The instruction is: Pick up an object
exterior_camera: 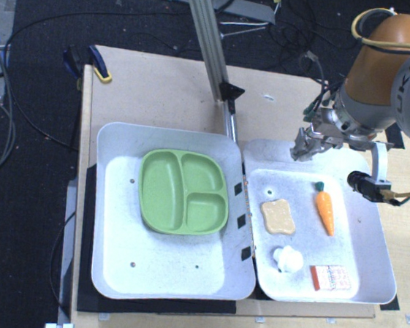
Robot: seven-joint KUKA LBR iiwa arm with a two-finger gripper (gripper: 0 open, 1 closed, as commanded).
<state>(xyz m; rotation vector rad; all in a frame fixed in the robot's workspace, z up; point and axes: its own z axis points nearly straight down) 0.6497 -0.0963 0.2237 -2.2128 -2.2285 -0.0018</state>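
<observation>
Hand (304, 147) over right bin's (383, 279) far rim, grip state unclear, w/ carrot (324, 211) near.

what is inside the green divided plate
All three compartments of the green plate look bare; it lies in the left bin. What is beneath it is covered.

one fixed camera looks down at a slant from above the bench (163, 81) — far enough to take in both white bins (106, 258) — with the arm (393, 63) entering from the right.
</observation>
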